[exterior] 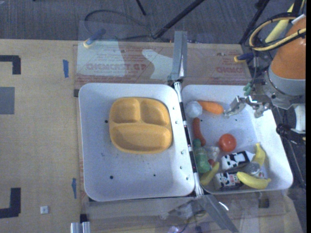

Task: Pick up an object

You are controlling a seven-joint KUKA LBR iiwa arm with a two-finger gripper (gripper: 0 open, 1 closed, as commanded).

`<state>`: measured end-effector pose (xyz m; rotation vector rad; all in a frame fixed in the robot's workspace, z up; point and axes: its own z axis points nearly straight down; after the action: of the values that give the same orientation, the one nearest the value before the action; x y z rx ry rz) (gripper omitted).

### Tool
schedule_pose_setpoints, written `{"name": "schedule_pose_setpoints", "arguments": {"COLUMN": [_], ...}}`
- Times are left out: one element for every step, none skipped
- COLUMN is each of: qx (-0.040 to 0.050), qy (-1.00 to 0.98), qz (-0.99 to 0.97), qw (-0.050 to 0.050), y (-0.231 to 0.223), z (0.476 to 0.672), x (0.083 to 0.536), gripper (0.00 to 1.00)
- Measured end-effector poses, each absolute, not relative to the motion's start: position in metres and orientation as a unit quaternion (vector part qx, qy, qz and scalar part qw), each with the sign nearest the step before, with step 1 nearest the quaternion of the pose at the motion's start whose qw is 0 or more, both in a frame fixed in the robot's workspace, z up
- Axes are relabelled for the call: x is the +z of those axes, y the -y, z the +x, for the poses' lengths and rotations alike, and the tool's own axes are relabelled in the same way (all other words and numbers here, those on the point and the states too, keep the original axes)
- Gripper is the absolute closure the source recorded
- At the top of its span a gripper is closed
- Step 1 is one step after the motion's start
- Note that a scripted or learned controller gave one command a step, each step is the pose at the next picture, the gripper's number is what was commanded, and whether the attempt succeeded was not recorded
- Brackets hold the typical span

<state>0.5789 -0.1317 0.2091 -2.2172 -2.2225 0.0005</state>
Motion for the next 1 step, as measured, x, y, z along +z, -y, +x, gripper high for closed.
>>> {"name": "schedule_pose_setpoints", "arguments": {"qx": [-0.0012], "qy": [0.681], "qz": [-0.732], "qw": [-0.002], "y": [0.1221], "z": [0.6355], "x": [0.0863], "gripper": [0.0]}}
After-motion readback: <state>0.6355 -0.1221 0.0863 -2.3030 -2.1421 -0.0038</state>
